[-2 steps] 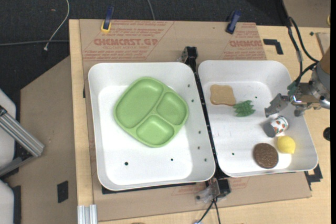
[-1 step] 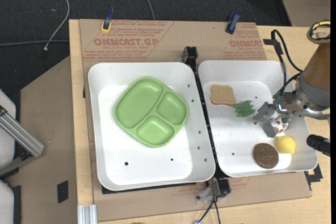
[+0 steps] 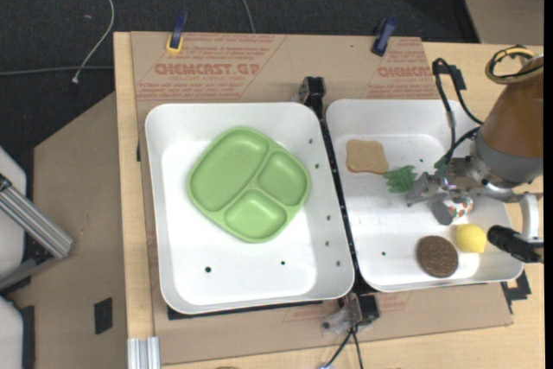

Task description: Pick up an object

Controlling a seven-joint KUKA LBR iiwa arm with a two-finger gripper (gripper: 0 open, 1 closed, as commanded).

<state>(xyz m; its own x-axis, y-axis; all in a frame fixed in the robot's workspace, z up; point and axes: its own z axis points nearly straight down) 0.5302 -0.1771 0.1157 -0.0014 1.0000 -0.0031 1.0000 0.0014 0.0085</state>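
Observation:
Several small items lie in the right bin. A tan toast-shaped piece is at the back left, and a green leafy piece lies just in front of it. A brown round disc and a yellow ball rest near the front right. My gripper hangs low over the right bin, just right of the green piece and behind the brown disc. Nothing can be made out held in it. The arm's grey and orange wrist rises behind it at the right edge.
The left bin holds a green divided plate near its middle. Black clamps join the bins at back and front. Blue clips pin the cardboard sheet under the bins. Cables run along the right bin's back right corner.

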